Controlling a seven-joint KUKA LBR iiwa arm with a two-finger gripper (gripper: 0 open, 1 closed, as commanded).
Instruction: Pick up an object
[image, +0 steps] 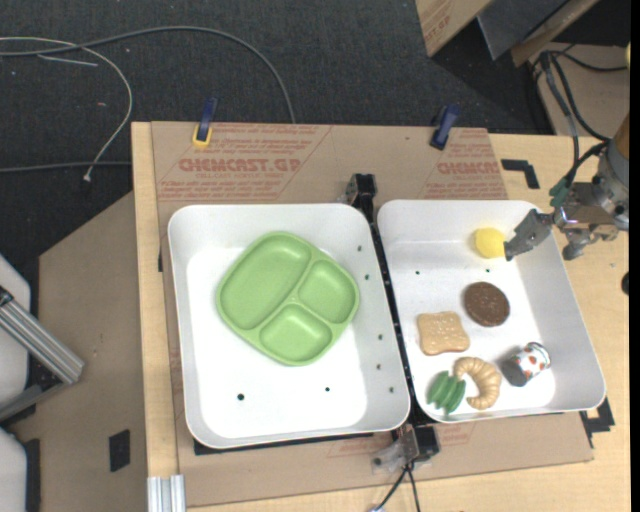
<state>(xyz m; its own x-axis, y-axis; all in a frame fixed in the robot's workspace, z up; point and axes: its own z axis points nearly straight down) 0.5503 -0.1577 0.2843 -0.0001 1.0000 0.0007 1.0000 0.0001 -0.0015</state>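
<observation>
The yellow ball (489, 241) sits at the far end of the right bin (575, 330), close to the back wall, and it looks like the likeliest target, since the jaws (545, 235) are right there beside it. One dark finger (526, 235) slants down toward the ball from the right, its tip just beside it. The jaws appear spread, nothing between them, so no pick yet.

To do this well, I'd say the arm wants to centre itself over the ball before it drops, one finger on each side, then close slowly. A round thing will squirt sideways if it's nudged off centre, and the bin wall behind leaves little room for the far finger.

Toward the camera in the same bin, well apart from the ball, lie a brown round cookie (486, 303), a tan cracker (441, 333), a croissant (480, 380) touching a green leafy piece (444, 391), and a small grey, white and red toy (525, 364) near the right wall. None of these crowd the approach.

Across the divider, the left bin (200, 330) holds a green divided plate (288, 297). Both bins rest on the counter (150, 200), a cardboard sheet clamped at the back.
</observation>
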